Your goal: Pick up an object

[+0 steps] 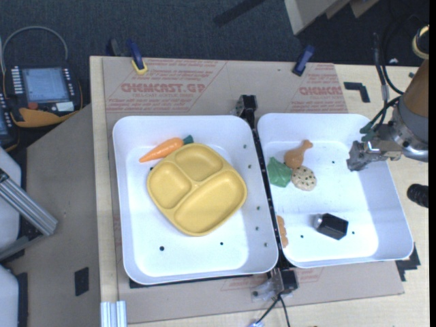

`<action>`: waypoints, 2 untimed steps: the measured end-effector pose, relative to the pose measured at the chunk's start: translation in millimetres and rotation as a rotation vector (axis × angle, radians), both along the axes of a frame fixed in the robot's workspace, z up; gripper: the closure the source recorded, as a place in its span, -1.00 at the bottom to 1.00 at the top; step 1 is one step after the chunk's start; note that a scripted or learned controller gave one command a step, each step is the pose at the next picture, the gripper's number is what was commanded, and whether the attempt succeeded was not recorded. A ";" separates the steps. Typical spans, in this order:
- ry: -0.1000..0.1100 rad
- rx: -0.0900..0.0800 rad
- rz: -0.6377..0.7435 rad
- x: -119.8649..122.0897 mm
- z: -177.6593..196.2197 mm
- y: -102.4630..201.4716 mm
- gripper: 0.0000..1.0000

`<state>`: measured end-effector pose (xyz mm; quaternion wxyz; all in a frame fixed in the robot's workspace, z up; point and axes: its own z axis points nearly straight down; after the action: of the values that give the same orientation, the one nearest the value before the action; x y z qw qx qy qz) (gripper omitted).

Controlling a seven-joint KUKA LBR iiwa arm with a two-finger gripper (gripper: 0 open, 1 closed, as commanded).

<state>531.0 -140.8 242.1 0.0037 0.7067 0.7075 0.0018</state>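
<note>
In the right bin (pixel 381 203) lie a tan chicken drumstick (pixel 298 154), a green leafy piece (pixel 278 172), a speckled cookie (pixel 304 178), a black block (pixel 331 226) and a small orange bit (pixel 281 229) by the left wall. My gripper (pixel 359 157) hangs over the bin's right side, well to the right of the drumstick and above the black block. Nothing is visible between its fingers.
The left bin (pixel 129 203) holds a yellow divided plate (pixel 196 189) and an orange carrot (pixel 161 149) at its upper left. Black clamps (pixel 246 105) sit between the bins. A pendant (pixel 41 87) lies off the bench at left.
</note>
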 end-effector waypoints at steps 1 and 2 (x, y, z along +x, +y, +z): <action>0.009 0.005 0.004 -8.5 2.5 45.0 1.00; 0.009 0.006 0.006 -10.1 9.2 100.4 1.00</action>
<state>520.9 -40.4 251.4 -0.0014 0.7047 0.7095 0.0007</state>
